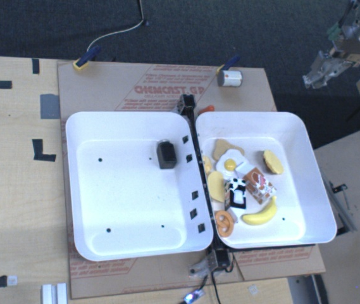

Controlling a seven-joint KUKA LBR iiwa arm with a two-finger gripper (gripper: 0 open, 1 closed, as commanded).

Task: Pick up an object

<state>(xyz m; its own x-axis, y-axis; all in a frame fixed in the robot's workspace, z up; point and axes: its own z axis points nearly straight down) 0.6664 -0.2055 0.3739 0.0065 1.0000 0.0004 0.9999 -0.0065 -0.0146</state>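
Objects for picking are lying clustered in the right bin (297, 128), toward its left and middle floor. The group includes a banana (259, 215), a fried egg (229, 161), a pretzel (224, 222), a yellow-brown oval piece (273, 162), a red-and-white block (259, 184) and a black-and-white item (236, 192). Several of these are touching or overlapping one another, probably because they were tipped in loosely rather than arranged. A single dark block (166, 154) is sitting alone in the left bin (78, 170), near its upper right, well apart from everything else; that isolation would likely make it the easier target.

Both bins are resting side by side on a cardboard sheet (161, 87), which appears to be serving as a base that fixes their position under the camera.

The gripper (322, 71) is hanging at the upper right of the view, outside the bins and well above the right bin's far corner, so no approach to any object is under way yet. Its state cannot be told: it is small, blurred and partly cut off by the frame edge. The pale piece under the black-and-white item is partly covered, and its identity is unclear. A small grey cylinder (231, 78) is lying on the cardboard beyond the bins.
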